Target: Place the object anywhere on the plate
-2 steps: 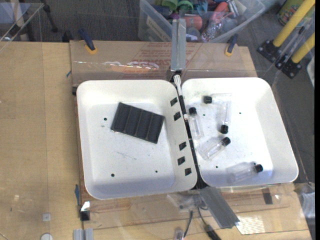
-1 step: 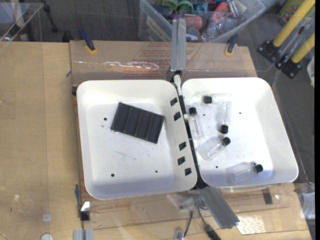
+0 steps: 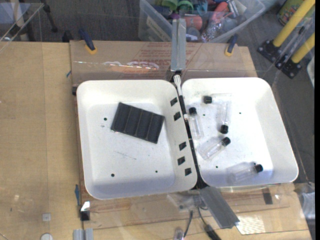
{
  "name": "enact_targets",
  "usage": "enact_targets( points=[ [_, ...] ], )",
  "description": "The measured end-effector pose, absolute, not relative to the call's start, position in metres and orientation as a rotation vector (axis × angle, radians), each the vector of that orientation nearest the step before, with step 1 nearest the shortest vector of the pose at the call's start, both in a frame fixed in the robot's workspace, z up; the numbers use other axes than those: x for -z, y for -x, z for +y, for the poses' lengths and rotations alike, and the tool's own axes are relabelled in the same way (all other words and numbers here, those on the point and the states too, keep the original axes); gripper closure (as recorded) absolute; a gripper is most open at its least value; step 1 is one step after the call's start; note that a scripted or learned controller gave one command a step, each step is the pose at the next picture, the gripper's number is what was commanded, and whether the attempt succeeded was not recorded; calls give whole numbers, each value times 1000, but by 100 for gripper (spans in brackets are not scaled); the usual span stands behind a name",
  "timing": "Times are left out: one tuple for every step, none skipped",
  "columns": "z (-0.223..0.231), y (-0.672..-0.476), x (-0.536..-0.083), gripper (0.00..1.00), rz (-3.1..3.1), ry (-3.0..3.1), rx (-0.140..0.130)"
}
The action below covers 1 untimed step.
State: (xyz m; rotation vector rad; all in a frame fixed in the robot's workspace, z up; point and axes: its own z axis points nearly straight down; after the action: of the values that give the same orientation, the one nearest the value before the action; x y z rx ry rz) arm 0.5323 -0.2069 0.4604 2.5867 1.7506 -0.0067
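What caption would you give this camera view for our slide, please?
Dark ridged plate in the left bin; clear black-capped vials scattered in the right bin.

Two bins sit side by side on the desk [image 3: 35, 134]. Left bin [image 3: 90, 179] holds the plate [image 3: 137, 122]. Right bin [image 3: 280, 134] holds several bottles [image 3: 216, 146], with a tub of items [image 3: 200, 6] behind.
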Motion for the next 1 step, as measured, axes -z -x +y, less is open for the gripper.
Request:
enact_targets(
  points=[
    [-206, -532, -460, 0, 1752, -2586, 7]
  ],
)
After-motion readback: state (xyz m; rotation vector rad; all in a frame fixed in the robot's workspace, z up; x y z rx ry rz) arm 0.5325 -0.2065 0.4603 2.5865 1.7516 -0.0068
